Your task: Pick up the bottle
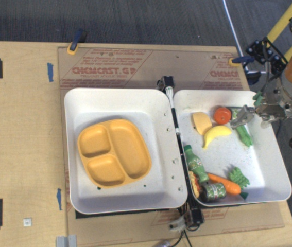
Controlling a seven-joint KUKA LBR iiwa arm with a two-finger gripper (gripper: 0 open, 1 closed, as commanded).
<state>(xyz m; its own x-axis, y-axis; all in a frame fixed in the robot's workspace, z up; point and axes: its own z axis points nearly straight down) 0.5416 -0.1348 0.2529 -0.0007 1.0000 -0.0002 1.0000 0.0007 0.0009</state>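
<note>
Right now my pincer (242,117) hangs over the right bin (269,153) at its two o'clock corner — whether it is released or clenched, I cannot tell. Just at nine o'clock from it sits a tomato (221,115); the bottle (196,164) lies well apart, toward seven o'clock, against the bin's left wall.

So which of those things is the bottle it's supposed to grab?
Look at the right-hand shallow white bin, at the wall it shares with the left bin. The green plastic bottle lies on its side along that wall, cap towards the back. It is the long thing with a printed label, next to the orange toy carrot and a small green can.
</note>
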